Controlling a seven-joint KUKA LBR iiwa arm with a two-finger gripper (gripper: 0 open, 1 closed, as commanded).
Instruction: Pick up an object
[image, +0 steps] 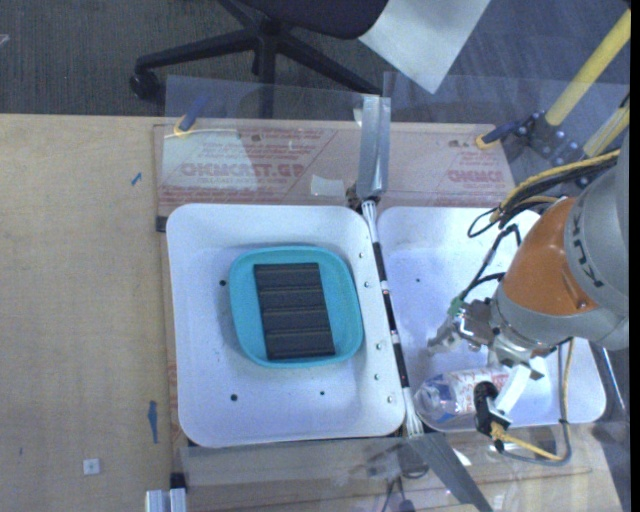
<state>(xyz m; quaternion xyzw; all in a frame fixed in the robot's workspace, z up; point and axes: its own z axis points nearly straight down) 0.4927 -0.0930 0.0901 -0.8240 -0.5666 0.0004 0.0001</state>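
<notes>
**A:** Is the gripper spread or closed?

**B:** Can't tell from this angle. It hangs at the frame's lower right, over the right shallow white bin, just above a clear plastic bottle lying on its side. I'd guess that's the target.

**A:** Anything in the way?

**B:** The bin's corner walls crowd the bottle. The teal square dish with the dark ribbed slab sits centre-frame in the left white bin, well apart.

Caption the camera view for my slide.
Gripper above the right bin beside a clear bottle; teal tray holding a dark ribbed block in the left bin.
</notes>
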